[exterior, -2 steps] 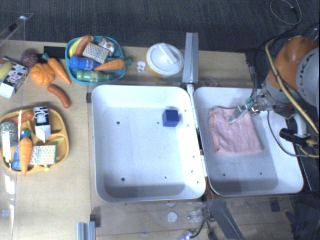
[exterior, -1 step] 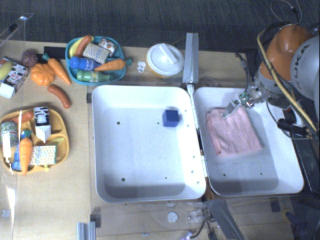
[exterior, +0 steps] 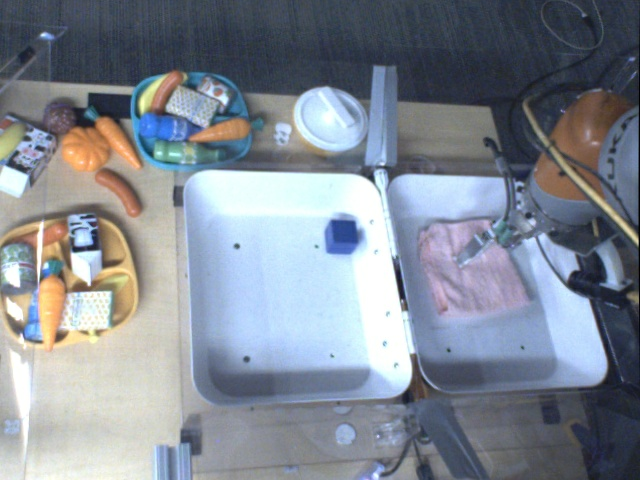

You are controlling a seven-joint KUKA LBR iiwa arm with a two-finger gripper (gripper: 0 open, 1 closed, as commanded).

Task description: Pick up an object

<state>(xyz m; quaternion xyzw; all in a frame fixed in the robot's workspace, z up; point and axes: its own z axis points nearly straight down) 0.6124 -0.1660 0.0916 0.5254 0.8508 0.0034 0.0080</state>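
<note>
Surface (exterior: 150, 368): light wood, dark carpet (exterior: 300, 18) beyond its far edge.

Far left: blue bowl (exterior: 158, 153) heaped with toy food — a carrot (exterior: 218, 131), a blue bottle (exterior: 165, 128), small printed cartons.

Beside the bowl, loose on the wood: a small orange pumpkin (exterior: 84, 149), a second carrot (exterior: 120, 140), a red sausage (exterior: 119, 191), a dark purple round piece (exterior: 60, 116).

Near left: yellow divided tray (exterior: 125, 268) with cartons, a can and another carrot (exterior: 50, 303).

Behind the bins: a white lidded tub (exterior: 331, 120), just beside an upright grey metal post (exterior: 380, 118).

Black cables (exterior: 570, 18) at far right.
</note>
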